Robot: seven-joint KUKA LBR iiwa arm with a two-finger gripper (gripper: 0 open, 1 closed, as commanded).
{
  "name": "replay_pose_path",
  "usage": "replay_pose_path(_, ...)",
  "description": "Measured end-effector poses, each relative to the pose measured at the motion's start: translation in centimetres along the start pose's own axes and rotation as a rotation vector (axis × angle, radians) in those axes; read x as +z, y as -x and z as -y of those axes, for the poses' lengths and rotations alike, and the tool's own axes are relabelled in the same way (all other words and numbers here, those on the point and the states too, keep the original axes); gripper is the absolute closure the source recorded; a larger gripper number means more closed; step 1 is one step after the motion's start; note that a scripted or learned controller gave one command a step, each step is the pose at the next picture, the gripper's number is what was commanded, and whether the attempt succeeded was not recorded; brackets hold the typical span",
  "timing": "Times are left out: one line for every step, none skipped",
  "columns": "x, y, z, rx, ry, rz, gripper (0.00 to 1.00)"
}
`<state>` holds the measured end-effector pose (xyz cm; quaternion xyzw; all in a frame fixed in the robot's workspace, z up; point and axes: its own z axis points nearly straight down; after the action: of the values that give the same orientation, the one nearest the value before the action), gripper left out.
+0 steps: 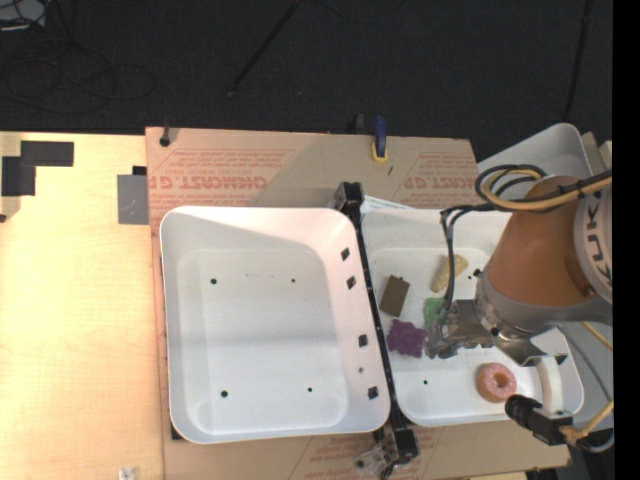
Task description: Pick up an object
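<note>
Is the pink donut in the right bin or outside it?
In it: the pink donut lies flat on the right bin floor near the front edge, below the gripper.

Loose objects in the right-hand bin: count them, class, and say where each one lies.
5: a brown block near the divider, a purple toy below it, a green piece by the gripper, a yellow piece further back, a pink ring in front. The arm may hide more.

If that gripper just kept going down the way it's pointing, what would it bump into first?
Most likely the green object or the purple object beside it: the gripper points down into the right bin right next to both. Depth is hard to judge from this slanted view, so it could instead reach the bin floor between them.
</note>
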<state>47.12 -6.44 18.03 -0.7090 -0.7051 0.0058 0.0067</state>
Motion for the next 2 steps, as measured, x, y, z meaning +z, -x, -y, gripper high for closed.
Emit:
replay_pose_path(-15.9, -6.1, -0.3, -0.014, 0.031, -0.002, 1.00)
replay_pose_path(0.1, -2.6, 0.0, 0.000, -0.002, 0.002, 1.00)
